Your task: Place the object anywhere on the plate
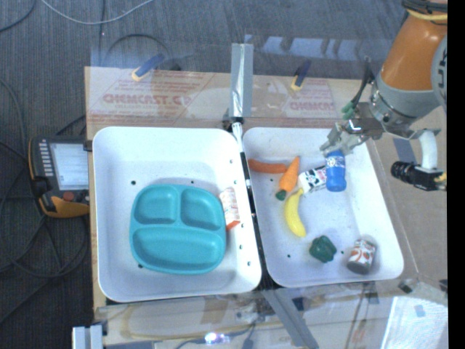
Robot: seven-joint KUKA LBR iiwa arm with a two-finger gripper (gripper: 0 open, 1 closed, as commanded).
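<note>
Hand (338, 145), blue bottle (335, 173) just below

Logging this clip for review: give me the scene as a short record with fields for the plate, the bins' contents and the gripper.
plate: teal divided plate in left bin, nothing on it
beside plate: small white and orange packet at its right edge
right bin: carrot, banana, blue bottle, green object, can
gripper: above right bin's far end, near blue bottle
task status: no object on plate yet
</note>
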